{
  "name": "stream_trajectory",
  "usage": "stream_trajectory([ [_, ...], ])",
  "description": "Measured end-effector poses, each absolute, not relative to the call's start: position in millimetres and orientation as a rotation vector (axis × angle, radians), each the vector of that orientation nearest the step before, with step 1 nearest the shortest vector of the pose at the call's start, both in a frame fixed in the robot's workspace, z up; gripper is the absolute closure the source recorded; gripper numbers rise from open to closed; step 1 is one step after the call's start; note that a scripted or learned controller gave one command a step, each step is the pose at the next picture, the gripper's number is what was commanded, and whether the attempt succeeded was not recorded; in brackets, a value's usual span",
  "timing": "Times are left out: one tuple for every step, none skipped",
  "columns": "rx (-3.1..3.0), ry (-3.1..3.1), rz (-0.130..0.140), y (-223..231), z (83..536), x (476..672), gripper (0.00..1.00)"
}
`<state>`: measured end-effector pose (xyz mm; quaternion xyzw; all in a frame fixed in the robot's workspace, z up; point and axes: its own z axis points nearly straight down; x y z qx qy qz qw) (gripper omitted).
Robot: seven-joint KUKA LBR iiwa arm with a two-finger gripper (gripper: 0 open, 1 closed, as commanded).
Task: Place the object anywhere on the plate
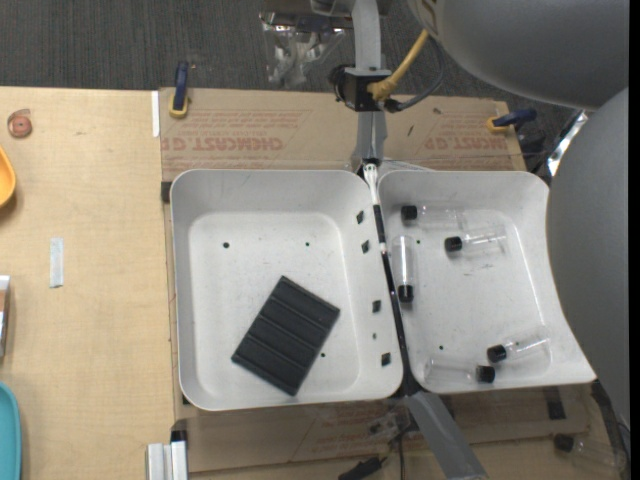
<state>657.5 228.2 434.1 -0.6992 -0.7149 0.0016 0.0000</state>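
A black ribbed rectangular plate (pixel 287 334) lies tilted on the floor of the left bin (pixel 200 268), toward its near side. Several clear vials with black caps lie in the right bin (pixel 520 208). One vial (pixel 403 265) runs along the divider, another (pixel 475 241) lies near the middle, and a third (pixel 518 349) sits at the near right. My gripper (pixel 303 38) hangs at the top of the view, beyond the far rims of both bins and well away from the plate and the vials. It is blurred and seen from above.
The bulky grey arm (pixel 540 28) covers the top right and right edge. Cardboard (pixel 270 133) under the bins is held by blue clamps (pixel 180 86). A wooden bench (pixel 80 268) to the left bears small items near its edges.
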Motion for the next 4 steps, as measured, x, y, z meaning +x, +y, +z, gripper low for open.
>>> stream_trajectory([
  [-2.198, -2.246, 0.012, 227, 441, 658.4, 1.00],
  [-2.200, -2.246, 0.018, 227, 448, 659.4, 1.00],
  [-2.201, -2.245, 0.026, 226, 454, 660.4, 1.00],
  [-2.202, -2.244, 0.034, 226, 461, 661.4, 1.00],
])
